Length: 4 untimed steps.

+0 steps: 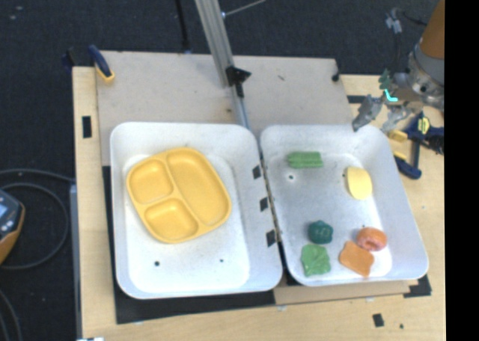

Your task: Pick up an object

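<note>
The left bin [123,205] holds a yellow divided tray [178,194] with three compartments, lying slightly turned and toward the bin's left half. Just beside it, edges touching, the right bin [404,205] carries six small objects. Near its far edge lies a light green oblong piece [304,159]. Toward the near edge, a dark green lump [320,232] sits just above a brighter green, leafy-looking piece [315,259], the two nearly touching. Farther right, a pale yellow oval object [359,182] rests by itself in the upper right part of the bin. Below it, an orange block [356,258] lies at the near edge, touching a reddish-orange rounded object [371,239] just behind it. At the far right, the gripper [374,114] hangs over the bin's far right corner, well apart from all the objects, with nothing between its fingers; whether they are apart or together cannot be told from this view.
</note>
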{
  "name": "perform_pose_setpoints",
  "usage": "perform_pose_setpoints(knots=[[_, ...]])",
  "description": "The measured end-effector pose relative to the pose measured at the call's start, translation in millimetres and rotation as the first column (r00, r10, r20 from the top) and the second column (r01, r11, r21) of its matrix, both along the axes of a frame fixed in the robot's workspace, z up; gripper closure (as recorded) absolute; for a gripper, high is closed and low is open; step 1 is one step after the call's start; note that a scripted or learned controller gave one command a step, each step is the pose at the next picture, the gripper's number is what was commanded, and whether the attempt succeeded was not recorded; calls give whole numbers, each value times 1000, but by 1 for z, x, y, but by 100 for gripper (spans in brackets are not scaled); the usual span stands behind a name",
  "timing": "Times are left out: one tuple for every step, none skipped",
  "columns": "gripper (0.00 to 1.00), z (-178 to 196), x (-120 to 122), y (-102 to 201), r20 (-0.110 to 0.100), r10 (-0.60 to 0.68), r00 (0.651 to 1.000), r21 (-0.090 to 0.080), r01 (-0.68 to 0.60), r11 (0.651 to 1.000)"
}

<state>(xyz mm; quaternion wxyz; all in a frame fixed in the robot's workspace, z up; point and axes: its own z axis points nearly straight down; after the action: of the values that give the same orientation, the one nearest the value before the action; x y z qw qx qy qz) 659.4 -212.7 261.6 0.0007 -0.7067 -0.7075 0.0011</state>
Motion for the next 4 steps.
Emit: perform_pose_setpoints(knots=[[0,3,1,0,5,1,1000,-1,-1,1000],[0,-46,5,7,1,2,1000,-1,-2,1000],[0,-106,11,4,1,4,1000,-1,-4,1000],[0,-152,13,3,9,5,1000,1,-5,1000]])
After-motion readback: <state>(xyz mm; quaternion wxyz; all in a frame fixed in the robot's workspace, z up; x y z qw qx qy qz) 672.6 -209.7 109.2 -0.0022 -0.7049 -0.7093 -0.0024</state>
